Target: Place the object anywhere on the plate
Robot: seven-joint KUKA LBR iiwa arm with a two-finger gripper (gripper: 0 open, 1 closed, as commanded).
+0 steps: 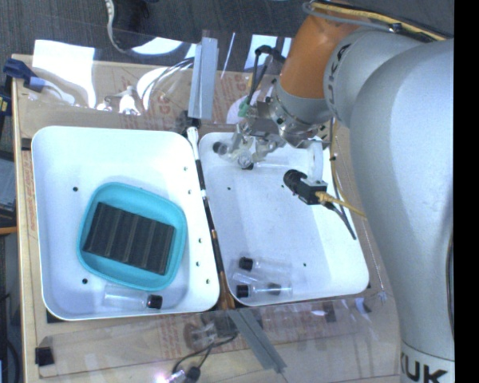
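Two clear tubes (259, 286) lie at the right bin's (343, 254) near edge, well apart from the blue plate (92, 214) in the left bin. Your end effector (247, 154) hovers at the far corner; its grip state you cannot tell. Tubes may roll away when nudged.

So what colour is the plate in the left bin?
Light blue plate, with a dark ridged centre; seen in the camera view.
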